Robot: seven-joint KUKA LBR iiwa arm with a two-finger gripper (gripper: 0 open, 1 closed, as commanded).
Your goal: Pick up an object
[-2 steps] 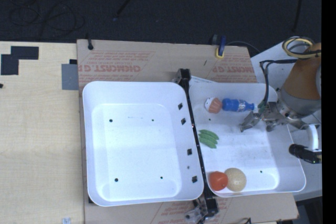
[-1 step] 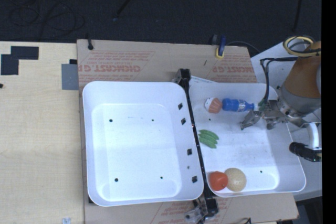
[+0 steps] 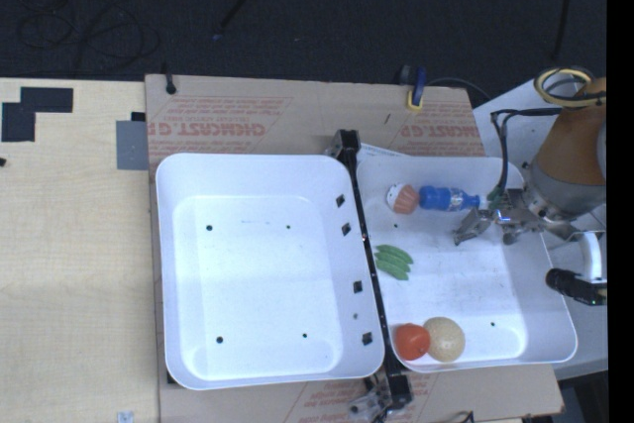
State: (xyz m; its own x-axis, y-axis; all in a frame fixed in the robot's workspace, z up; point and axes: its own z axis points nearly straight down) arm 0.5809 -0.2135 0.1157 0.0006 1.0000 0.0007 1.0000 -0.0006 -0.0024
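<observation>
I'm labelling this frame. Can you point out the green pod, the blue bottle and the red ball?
green pod [image 3: 393, 262]: camera view, middle of the pod.
blue bottle [image 3: 437, 198]: camera view, on its blue body.
red ball [image 3: 411, 342]: camera view, centre of its top.

In the right bin [image 3: 535, 337] we see five small things. A blue bottle [image 3: 443, 199] lies on its side near the far wall, its clear end toward the right. Touching its left end sits a small round piece [image 3: 402, 199], orange and white. Nearer the middle, beside the bin's left wall, a green pod-shaped thing [image 3: 393, 262] lies flat at a slant. In the near left corner a red-orange ball [image 3: 411, 341] and a pale yellow ball [image 3: 445, 338] rest touching each other.
</observation>
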